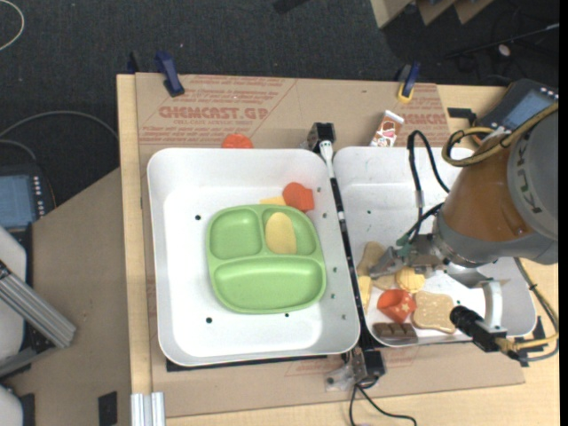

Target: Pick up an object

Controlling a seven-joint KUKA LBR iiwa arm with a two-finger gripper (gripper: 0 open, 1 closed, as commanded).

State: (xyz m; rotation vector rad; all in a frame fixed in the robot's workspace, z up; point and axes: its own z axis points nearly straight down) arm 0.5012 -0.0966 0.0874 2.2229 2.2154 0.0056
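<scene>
My gripper [397, 254] is low in the right bin [382, 180], at its left side, right above a cluster of toy foods. Just under and left of it lies a tan piece [371, 260]. A yellow piece [410, 280] and a red piece [396, 303] lie just below it. A toast slice [434, 311] and a brown bar [395, 331] rest near the bin's front edge. The arm's grey and orange body [488, 211] hides much of the bin's right half.
The left bin [177, 202] holds a green divided plate [264, 260] with a yellow item [280, 232] in its upper right compartment. An orange-red item [299, 196] sits beside the plate's far corner. A small packet [387, 130] lies on the cardboard behind the bins.
</scene>
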